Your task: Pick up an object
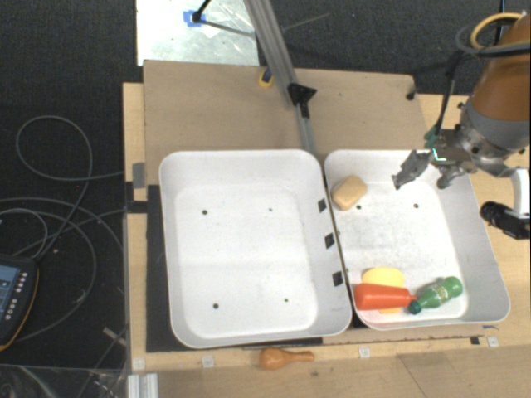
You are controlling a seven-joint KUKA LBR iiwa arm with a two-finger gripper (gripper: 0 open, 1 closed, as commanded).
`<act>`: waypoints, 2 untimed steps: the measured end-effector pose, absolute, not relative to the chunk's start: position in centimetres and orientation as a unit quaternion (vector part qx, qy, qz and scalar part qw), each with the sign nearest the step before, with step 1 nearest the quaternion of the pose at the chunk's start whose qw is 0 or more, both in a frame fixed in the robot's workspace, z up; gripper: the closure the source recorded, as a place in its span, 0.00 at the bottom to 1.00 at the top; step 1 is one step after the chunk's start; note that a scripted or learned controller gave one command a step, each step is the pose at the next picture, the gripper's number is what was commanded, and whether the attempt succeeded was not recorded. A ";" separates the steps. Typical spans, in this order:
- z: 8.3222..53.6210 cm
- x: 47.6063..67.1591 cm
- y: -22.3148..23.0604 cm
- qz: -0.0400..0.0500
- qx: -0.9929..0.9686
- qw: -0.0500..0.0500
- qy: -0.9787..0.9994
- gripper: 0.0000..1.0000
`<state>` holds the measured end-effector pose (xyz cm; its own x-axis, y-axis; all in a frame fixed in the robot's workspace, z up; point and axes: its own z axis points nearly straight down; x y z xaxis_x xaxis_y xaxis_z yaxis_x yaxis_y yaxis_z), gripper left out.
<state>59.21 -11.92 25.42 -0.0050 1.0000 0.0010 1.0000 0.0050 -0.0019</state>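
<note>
Here we find the pincer (421, 171) hanging over the upper part of the right bin (465, 222), its two dark fingers spread apart with nothing between them. The arm (498, 98) comes in from the right edge of the camera view, grey wrist below the orange band.

The nearest candidate, as we judge it, is the tan bread-like piece (349, 191), lying near the bin's upper left corner, close to the divider between the two bins. From the pincer it lies to the left and a little toward the front of the tabletop (357, 106), near but clearly apart from the fingertips. Its long axis runs at a slant, from lower left to upper right in the view, so we would want the fingers to close across the short side.

The other things sit well apart from the pincer, grouped at the bin's front edge: a yellow rounded piece (384, 278), an orange carrot-like piece (380, 298) touching it just in front, and a green bottle (436, 293) with its cap end against the orange piece. The left bin (241, 247) holds nothing we would aim at. A small brown pear-shaped thing (285, 356) lies outside the bins on the front edge.
</note>
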 end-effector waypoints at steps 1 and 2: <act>25.6 59.3 -11.9 -0.001 -0.706 0.000 -0.708 0.00; 19.6 59.1 -11.2 0.001 -0.706 0.002 -0.708 0.00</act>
